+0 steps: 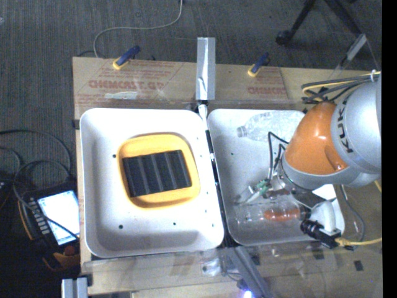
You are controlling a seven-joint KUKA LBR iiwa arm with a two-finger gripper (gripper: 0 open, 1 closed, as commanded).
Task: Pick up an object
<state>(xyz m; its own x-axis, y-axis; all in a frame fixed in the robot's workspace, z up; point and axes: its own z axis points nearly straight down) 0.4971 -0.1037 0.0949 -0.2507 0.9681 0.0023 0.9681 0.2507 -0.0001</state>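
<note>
Seemingly the jaws sit low over a clear bottle (273,215).

The grey arm (363,135) reaches in from the right, its orange band (310,144) bulging above the wrist. The wrist points down and to the left, with the gripper (268,188) low beneath it. Thin cables trail along the wrist toward the gripper.
</note>
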